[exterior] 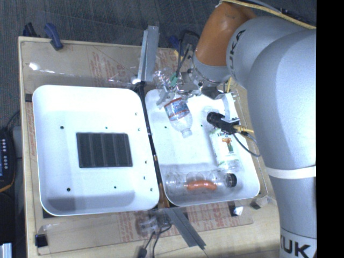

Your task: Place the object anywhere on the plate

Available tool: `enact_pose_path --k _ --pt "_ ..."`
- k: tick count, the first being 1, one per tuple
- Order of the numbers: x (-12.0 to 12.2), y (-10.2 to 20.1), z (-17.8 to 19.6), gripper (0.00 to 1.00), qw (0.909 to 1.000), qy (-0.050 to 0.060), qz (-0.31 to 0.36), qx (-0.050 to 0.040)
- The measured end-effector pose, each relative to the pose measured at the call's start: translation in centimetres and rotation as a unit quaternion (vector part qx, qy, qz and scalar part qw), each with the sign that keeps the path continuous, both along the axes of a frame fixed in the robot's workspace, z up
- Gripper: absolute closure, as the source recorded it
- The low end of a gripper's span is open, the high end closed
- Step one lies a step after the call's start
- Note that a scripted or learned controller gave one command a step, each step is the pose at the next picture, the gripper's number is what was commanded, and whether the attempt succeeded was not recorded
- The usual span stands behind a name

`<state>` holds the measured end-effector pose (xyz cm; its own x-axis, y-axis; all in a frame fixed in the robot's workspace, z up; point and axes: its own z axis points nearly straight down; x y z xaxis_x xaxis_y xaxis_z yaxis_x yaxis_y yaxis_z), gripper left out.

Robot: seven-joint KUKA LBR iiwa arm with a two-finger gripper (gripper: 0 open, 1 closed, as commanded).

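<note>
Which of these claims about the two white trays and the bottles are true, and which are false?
1. A dark ribbed plate lies in the left bin. True.
2. A clear bottle hangs tilted under the gripper, in the right bin. True.
3. Every bottle lies in the left bin. False: they are all in the right bin.
4. A bottle with an orange thing inside lies along the right bin's near edge. True.
5. A bottle rests on the dark plate. False: nothing rests on it.

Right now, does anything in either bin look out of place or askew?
Yes. In the right bin, a clear plastic bottle hangs tilted beneath the claw, cap end down, while two bottles lie flat.
</note>
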<state>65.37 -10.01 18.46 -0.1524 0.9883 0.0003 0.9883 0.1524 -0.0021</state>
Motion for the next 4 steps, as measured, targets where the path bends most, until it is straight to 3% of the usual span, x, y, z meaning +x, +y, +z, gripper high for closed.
enact_pose_path --k 1,2,3,4 --pt "0.3 2.0 0.7 1.00 0.9865 0.000 0.164 0.0002" --pt "0.3 0.2 -3.8 1.00 0.9850 0.001 0.172 0.0006" --pt "0.3 11.9 0.8 1.00 0.9715 -0.001 0.237 -0.0001" --pt "-10.1 19.6 0.7 1.00 0.9602 0.000 0.279 0.0004"
